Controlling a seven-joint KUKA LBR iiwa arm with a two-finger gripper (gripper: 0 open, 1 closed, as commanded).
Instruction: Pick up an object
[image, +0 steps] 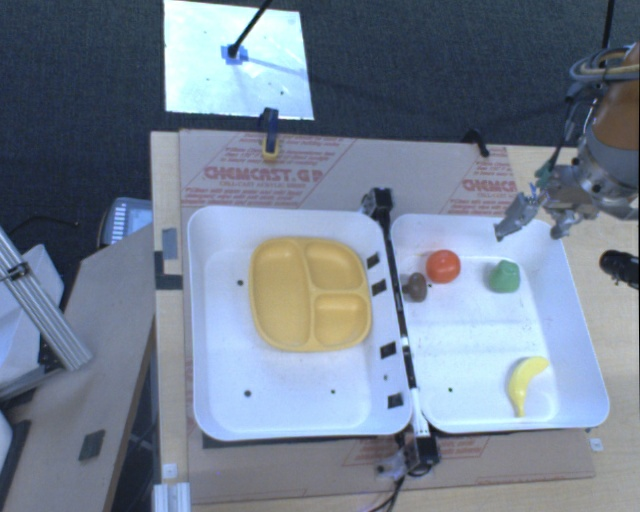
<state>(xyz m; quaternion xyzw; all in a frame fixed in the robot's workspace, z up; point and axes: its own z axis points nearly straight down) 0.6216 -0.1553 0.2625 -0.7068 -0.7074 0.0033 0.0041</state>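
Currently the fingers (515, 218) stand spread apart with nothing between them; the gripper (535, 220) hangs over the far rim of the right bin (585, 330). Near it lies a green object (504, 276), then an orange ball (443, 266), a brown piece (414, 287) and a banana (526, 382). A yellow divided plate (308, 294) occupies the left bin (215, 330).
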